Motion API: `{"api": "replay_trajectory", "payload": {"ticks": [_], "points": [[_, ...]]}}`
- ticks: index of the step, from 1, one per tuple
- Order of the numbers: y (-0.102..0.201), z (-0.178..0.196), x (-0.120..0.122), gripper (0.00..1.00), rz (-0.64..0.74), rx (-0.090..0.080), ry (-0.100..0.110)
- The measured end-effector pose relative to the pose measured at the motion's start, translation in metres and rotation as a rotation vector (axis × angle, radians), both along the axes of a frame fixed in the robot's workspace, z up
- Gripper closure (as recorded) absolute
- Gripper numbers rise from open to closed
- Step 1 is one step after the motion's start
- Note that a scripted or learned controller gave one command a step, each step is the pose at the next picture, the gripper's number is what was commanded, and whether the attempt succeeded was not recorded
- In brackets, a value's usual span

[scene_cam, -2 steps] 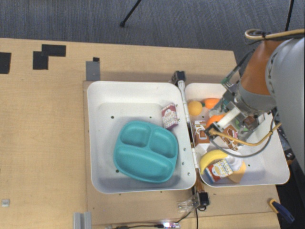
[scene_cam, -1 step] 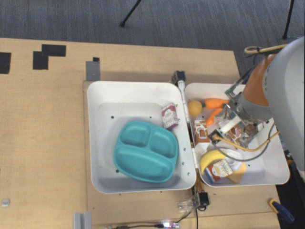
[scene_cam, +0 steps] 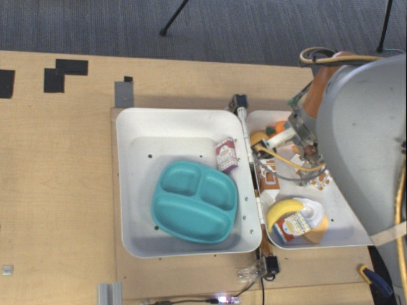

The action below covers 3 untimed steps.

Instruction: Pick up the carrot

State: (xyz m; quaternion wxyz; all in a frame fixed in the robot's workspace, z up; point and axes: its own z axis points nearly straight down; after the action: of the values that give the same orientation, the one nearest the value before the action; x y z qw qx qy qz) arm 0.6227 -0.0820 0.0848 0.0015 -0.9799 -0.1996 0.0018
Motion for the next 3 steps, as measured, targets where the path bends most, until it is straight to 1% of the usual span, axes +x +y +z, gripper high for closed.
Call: {"api": "replay_trajectory", "payload": {"ticks": [1, 2, 3], "points": [[0.064, 0.1, -0.064, 0.0, 0.112, 0.0, -0.005], [-0.023, 0.078, -0.045, 0.0, -0.195, -0.002, -0.003], [-0.058, 0.004, -0.01, 0.0, -0.165, -0.003, -0.007]]}}
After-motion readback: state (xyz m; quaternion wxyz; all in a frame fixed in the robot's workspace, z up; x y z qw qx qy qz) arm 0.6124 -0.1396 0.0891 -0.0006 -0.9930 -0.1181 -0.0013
